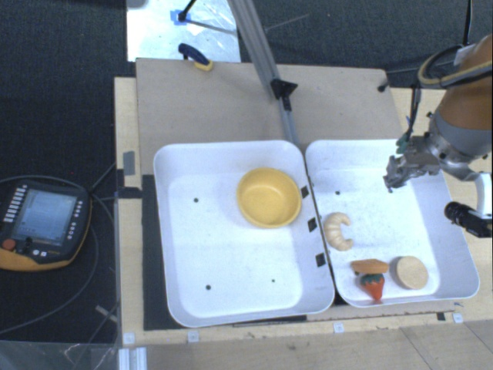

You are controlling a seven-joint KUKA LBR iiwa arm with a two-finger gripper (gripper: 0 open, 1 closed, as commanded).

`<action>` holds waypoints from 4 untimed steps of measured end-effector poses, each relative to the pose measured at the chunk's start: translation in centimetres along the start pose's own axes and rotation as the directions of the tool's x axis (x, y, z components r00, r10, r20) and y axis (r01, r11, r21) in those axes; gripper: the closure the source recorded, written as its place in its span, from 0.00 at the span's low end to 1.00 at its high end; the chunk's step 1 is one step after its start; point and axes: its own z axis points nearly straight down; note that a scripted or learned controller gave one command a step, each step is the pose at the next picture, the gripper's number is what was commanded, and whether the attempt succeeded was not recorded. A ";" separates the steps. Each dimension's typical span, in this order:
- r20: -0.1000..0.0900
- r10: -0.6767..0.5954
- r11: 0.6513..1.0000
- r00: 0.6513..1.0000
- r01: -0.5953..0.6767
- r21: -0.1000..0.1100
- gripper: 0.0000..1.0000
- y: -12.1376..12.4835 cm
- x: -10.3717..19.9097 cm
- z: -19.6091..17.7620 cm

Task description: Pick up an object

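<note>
In the right bin (362,160) lie a pale croissant (338,231), an orange bread-like piece (370,266), a red strawberry-like toy (373,285) and a tan round disc (409,273), all toward the front. A yellow bowl (268,197) sits at the back right of the left bin (200,284). My gripper (395,174) hangs over the far right part of the right bin, well behind the disc and to the right of the croissant. Nothing shows between its tips.
A grey pole (258,41) slants across the bench behind the bins, ending at a black clamp (283,89). A teach pendant (42,222) lies on the floor to the left. The arm's black fitting (466,218) overhangs the right bin's right rim.
</note>
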 end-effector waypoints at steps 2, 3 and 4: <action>0.000 0.000 1.000 1.000 0.000 -0.001 1.00 -2.6 8.6 -0.1; 0.000 -0.001 1.000 1.000 0.001 0.000 1.00 -4.4 13.8 -0.9; 0.000 -0.001 1.000 1.000 0.001 -0.001 1.00 -5.2 19.5 -1.5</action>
